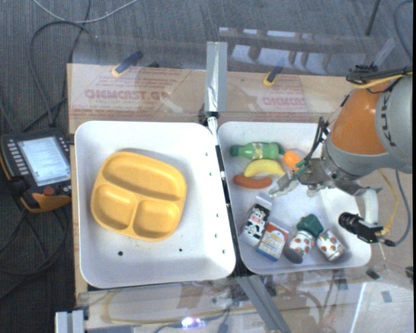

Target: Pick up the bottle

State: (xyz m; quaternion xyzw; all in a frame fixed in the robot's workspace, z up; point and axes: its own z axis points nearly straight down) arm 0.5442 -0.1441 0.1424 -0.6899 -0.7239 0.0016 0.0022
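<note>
Hovering mid-bin, the hand (296,181) (finger state impossible to tell) holds nothing visible, while the green bottle (257,150) lies ungrasped at the right bin's (360,259) eleven o'clock, so the pick remains wholly outstanding.

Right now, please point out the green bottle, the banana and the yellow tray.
green bottle (258,150), camera view, middle of its body.
banana (263,167), camera view, middle of the curve.
yellow tray (139,194), camera view, central ridge between compartments.
</note>
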